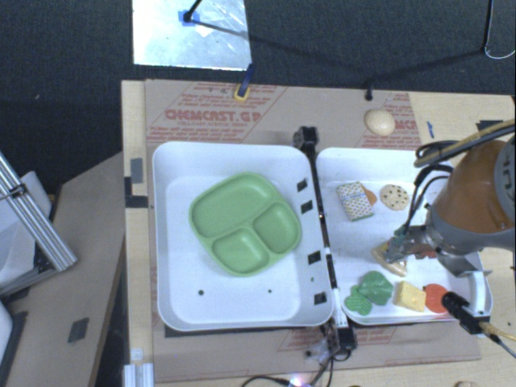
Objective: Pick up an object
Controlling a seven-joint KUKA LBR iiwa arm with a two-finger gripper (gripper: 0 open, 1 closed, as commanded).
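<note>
The right bin (339, 161) holds several toy foods. A blue-patterned packet (355, 201) lies at the back beside a small orange piece (370, 195) and a round cookie (394, 197). A green broccoli (369, 290), a yellow cheese block (409, 297) and a red round piece (436, 297) lie along the front wall. A tan bread slice (384, 257) lies mid-bin. My gripper (399, 247) is down right over the slice's right end and hides part of it. The grey and orange arm covers the bin's right side.
The left bin (173, 216) holds a green divided plate (246, 224). A beige egg-shaped thing (380, 122) lies on the cardboard behind the right bin. A black divider with clips (316, 216) runs between the bins. Cables loop above the arm.
</note>
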